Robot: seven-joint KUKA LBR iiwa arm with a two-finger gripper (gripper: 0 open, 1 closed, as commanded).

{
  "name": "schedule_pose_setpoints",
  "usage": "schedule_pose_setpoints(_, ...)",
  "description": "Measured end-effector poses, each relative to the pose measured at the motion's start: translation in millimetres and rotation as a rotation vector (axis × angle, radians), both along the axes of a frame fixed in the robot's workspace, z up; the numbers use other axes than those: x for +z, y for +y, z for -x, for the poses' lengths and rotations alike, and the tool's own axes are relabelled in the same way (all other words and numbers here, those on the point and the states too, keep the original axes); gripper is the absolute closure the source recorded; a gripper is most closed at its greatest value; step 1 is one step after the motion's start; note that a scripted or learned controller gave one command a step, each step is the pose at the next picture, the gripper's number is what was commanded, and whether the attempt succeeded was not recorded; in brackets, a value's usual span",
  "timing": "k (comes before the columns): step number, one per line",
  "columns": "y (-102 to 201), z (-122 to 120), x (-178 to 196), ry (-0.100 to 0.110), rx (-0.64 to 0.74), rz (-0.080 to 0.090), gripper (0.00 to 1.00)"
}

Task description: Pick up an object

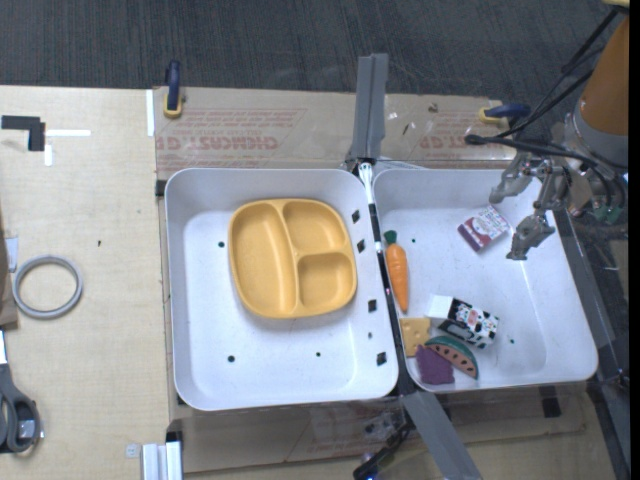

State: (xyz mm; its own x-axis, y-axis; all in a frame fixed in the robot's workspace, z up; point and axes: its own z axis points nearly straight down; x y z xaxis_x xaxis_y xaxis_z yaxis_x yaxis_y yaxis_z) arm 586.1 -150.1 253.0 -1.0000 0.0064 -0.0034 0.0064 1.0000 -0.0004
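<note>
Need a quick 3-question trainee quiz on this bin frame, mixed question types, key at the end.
1. True or false: the yellow divided plate lies in the right bin.
2. Multiple choice: the toy carrot lies (A) along the right bin's left wall, (B) on the plate, (C) on the wooden bench outside the bins.
3. Fill in: the gripper hangs over the right bin, just right of a small ____ packet.

Key:
1. False; it lies in the left bin.
2. A.
3. Maroon-and-white; nothing shows between the gripper's fingers.
</note>
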Motion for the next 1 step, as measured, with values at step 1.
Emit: schedule_pose_setpoints(1, 30.9, -1.6, -77.4, 0.001, -0.271, 0.000, 0.00)
